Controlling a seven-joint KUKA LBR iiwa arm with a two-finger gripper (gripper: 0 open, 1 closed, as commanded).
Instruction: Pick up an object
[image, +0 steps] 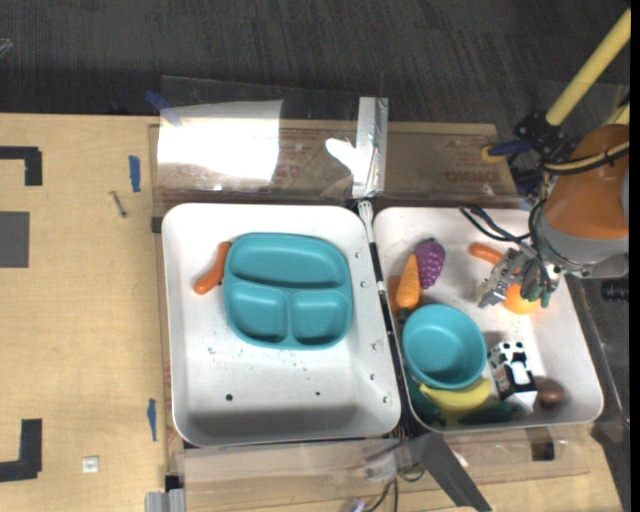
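Observation:
My gripper (518, 284) hangs low in the right bin (585, 345), near its far right side, below the orange-banded wrist. It is open, one finger on each side of a small orange-yellow toy (521, 300) that rests on the bin floor. A small orange piece (485, 253) lies just left of the gripper. Further left lie an orange carrot (408, 283) and purple grapes (429, 262).
A teal bowl (443, 345) sits at the right bin's front with a yellow banana (460, 397), a black-and-white toy (514, 368) and a brown piece (549, 395). The left bin (190, 380) holds a teal divided plate (288, 288) and an orange sausage (211, 268).

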